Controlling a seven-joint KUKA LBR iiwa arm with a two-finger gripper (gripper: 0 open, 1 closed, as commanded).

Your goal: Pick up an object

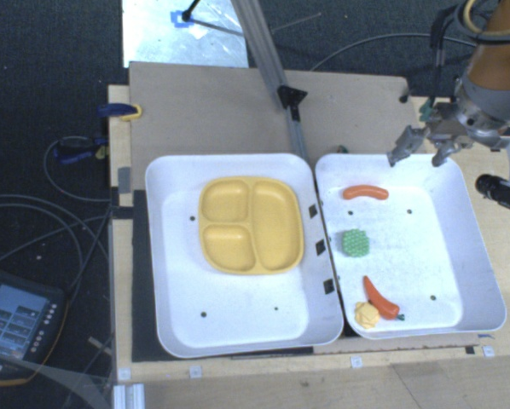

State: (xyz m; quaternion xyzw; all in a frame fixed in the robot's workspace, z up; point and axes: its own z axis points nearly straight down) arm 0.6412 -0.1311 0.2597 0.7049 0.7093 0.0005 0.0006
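The right bin holds an orange sausage near its far edge, a green round knobbly object in the middle left, and a red-orange carrot beside a small yellow object at the near left corner. My gripper hangs open above the far right edge of that bin, its two fingers spread apart with nothing between them. It stands to the right of and beyond the sausage.
The left bin holds a yellow divided plate. A grey pole slants across the bench behind the bins. Cables and a handheld pendant lie on the floor at left.
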